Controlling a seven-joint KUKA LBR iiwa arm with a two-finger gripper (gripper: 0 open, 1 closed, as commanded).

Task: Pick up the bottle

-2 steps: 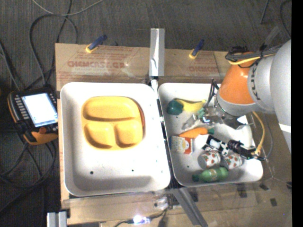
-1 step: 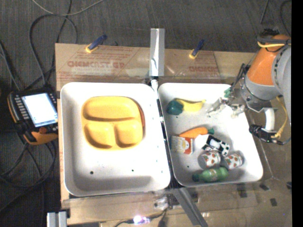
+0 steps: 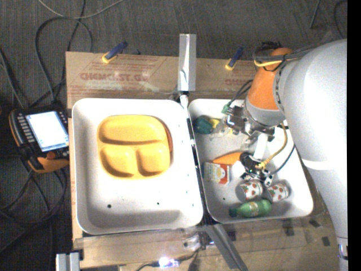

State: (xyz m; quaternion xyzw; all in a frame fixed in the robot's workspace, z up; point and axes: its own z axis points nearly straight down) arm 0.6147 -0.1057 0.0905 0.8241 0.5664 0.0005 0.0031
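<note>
Bottle (image 3: 251,209) down at the near edge of the right bin (image 3: 211,205): green, flat on its side, lying along the front wall. Cap end pointing left, too small to read clearly. Untouched, resting free on the white floor.

Just beyond it, two short cans, white with red blotches, prints not legible. Left can (image 3: 249,191) close above the bottle's middle, possibly touching, hard to call. Right can (image 3: 277,192) just beside the first, nearer the right wall.

Further left, a white and orange carton (image 3: 217,172), close to the wall between the bins. Behind that, an orange wedge (image 3: 230,158), shape unclear, lower edge hidden by the carton. Up in the far left corner, a teal lump (image 3: 203,125) with a small yellow piece (image 3: 215,121) beside it, both too blurred to name.

Arm (image 3: 264,92) in from the right, orange band over the far half of this bin, pale grey bulk covering the right rim. Jaws buried somewhere under the wrist hardware, well apart from the bottle; cannot tell whether apart or together.

Across in the left bin (image 3: 84,168), a yellow compartment tray (image 3: 135,145), three sections, sitting flat. Behind both bins, a cardboard sheet (image 3: 113,75), red lettering only half readable.
</note>
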